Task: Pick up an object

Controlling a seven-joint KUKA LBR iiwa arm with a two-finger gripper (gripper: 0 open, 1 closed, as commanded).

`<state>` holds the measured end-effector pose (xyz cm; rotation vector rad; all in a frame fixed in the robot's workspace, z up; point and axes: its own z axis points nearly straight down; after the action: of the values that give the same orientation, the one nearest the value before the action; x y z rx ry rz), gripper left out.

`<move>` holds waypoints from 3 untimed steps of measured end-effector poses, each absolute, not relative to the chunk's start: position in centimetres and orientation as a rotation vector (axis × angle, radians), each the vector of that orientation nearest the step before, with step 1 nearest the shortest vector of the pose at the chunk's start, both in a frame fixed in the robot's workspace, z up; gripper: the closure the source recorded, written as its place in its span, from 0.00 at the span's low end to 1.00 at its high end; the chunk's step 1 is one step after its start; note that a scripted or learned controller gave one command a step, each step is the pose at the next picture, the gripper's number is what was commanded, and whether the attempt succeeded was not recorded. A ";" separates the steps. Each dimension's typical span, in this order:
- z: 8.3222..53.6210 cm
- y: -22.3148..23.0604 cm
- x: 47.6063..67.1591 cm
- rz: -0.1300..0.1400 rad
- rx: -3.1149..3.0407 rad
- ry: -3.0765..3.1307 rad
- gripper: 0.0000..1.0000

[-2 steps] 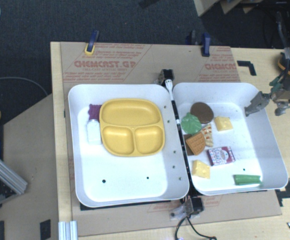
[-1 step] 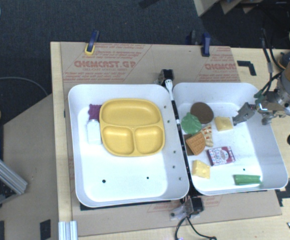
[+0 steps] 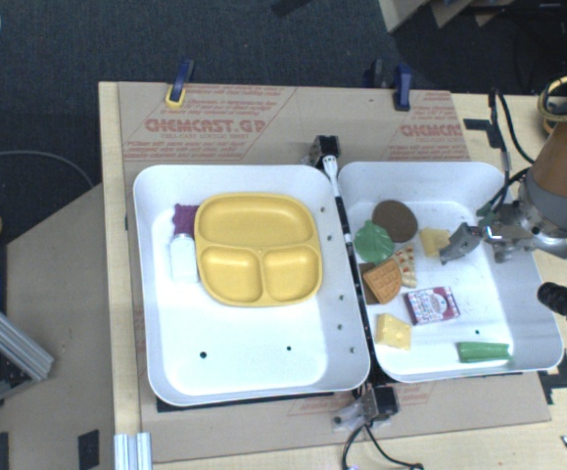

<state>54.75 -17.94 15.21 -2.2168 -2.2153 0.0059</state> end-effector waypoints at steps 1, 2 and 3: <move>10.6 -17.2 54.2 0.004 -2.216 -2.217 0.00; 8.3 -17.1 54.2 0.003 -2.217 -2.218 0.00; 9.5 -17.2 54.3 0.000 -2.222 -2.220 1.00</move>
<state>54.26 -17.15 9.53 -2.2224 -2.2195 -0.0003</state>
